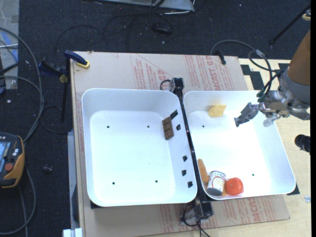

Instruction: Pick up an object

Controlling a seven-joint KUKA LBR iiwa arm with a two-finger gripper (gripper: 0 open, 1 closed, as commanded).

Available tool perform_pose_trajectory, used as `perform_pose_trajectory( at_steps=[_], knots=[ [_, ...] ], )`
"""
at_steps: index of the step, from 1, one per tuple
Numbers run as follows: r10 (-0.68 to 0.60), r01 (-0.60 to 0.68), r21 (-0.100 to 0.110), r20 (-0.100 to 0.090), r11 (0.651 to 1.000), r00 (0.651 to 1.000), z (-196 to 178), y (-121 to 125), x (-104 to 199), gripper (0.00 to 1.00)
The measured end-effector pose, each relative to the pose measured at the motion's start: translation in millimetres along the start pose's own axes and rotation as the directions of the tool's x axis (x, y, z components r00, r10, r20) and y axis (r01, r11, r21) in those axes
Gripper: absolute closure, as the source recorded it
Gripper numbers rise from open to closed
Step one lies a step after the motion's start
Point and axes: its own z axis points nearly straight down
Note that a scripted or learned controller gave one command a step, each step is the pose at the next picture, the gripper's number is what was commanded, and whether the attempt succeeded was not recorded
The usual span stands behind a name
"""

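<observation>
Right bin [276, 147]: my pincer [244, 116] hangs over its far edge — whether spread or pressed together, I cannot tell. Yellow wedge [217, 111] near the far edge; carrot [202, 170], can [216, 181], tomato [234, 185] at the near-left corner. Left bin [98, 147]: brown bar [168, 128] by its right edge.

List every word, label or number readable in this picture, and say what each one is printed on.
Red lettering on the cardboard sheet under the bins: runs upside down and repeats, too blurred to read.
Label on the small can in the right bin: too small to read.
Nothing else bears readable text.
</observation>
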Motion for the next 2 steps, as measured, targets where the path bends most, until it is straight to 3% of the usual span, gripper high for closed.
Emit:
perform_pose_trajectory(
  at_steps=[1, 2],
  knots=[
    [0.0, 0.0, 0.0, 0.0, 1.0, 1.0, 6.8, -26.2, -6.5, 0.0],
    [0.001, -0.001, 0.004, 0.0, 1.0, 1.0, 55.0, -45.1, -15.2, 0.0]
  ],
)
